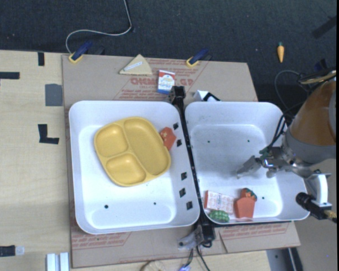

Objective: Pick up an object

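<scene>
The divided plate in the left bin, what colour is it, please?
Yellow, seen best in the camera view: the divided plate.

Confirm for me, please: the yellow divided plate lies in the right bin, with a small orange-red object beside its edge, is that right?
Not quite. The camera view shows the yellow divided plate in the left bin, not the right bin. The rest holds: a small orange-red object sits beside the plate's edge.

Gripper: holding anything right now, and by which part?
Nothing is held. The gripper hangs over bare floor of the right white bin, apart from the orange block and the small printed packet near the front wall.
</scene>
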### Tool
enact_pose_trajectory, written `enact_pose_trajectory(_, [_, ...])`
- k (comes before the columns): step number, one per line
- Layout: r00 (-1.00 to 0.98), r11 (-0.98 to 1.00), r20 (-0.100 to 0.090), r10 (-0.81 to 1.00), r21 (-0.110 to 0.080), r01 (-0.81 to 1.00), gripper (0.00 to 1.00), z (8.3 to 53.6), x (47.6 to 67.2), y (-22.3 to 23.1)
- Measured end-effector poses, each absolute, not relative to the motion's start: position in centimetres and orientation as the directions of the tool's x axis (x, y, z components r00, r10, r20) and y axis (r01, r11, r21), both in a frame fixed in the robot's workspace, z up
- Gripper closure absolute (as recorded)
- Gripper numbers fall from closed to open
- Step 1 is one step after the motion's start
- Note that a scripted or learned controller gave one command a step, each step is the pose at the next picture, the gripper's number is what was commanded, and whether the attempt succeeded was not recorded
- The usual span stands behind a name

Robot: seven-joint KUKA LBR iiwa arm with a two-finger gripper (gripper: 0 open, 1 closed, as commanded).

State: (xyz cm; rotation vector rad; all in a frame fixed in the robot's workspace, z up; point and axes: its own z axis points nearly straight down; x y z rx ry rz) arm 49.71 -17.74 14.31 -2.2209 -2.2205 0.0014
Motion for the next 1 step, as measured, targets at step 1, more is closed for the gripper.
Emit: enact_pose_trajectory(1, [0.0, 0.0, -0.001, 1.0, 0.002, 1.0, 0.0, 8.6, 48.46, -14.17])
